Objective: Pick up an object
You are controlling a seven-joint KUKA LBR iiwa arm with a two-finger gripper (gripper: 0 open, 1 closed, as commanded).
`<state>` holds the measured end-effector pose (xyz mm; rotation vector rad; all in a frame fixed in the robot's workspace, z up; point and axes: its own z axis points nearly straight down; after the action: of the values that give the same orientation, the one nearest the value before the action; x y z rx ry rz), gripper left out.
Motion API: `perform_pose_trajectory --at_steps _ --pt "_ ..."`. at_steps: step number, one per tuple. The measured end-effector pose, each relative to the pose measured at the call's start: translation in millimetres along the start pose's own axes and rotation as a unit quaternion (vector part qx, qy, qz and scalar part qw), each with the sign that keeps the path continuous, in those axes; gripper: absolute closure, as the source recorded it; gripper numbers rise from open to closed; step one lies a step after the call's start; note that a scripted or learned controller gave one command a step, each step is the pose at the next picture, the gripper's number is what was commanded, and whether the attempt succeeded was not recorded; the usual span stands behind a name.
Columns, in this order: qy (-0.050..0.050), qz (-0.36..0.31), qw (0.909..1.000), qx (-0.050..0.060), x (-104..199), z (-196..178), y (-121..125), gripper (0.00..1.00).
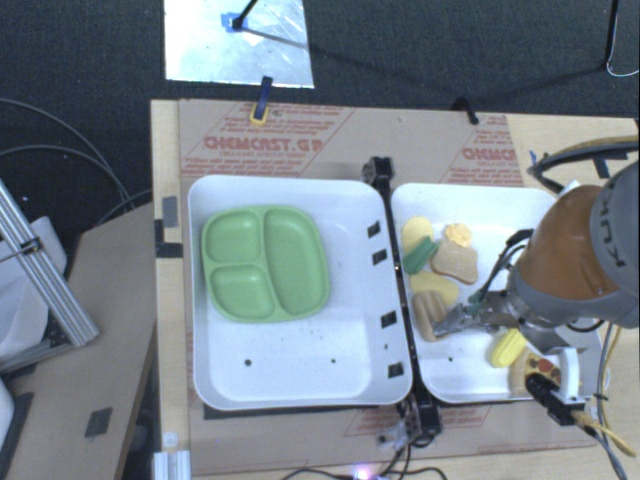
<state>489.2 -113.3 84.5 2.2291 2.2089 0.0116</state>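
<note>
The right bin [470,386] holds several toy food pieces. Among them are a yellow round piece [417,231], a green piece [418,255], a small orange-yellow piece [457,234], a tan bread slice [456,262], a pale yellow piece [433,285] and a tan ridged piece [428,314]. A yellow piece [507,348] lies near the bin's front right. My gripper [449,321] is low in this bin, its tip right beside the tan ridged piece. I see nothing lifted. The orange-banded wrist [565,248] hides the bin's right part.
The left bin [290,368] bears a green divided plate [266,262]. A black divider with clips [395,288] runs between the bins. Cables [575,158] curve over the back right, and an aluminium frame [40,268] stands at the far left.
</note>
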Motion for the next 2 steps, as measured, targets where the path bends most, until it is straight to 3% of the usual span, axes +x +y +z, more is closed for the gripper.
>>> perform_pose_trajectory --at_steps 1,2 --pt "-0.001 -0.008 1.0 0.001 25.8 -29.9 31.1 0.0" --pt "-0.003 -0.007 1.0 -0.001 11.3 -106.0 55.9 0.0"
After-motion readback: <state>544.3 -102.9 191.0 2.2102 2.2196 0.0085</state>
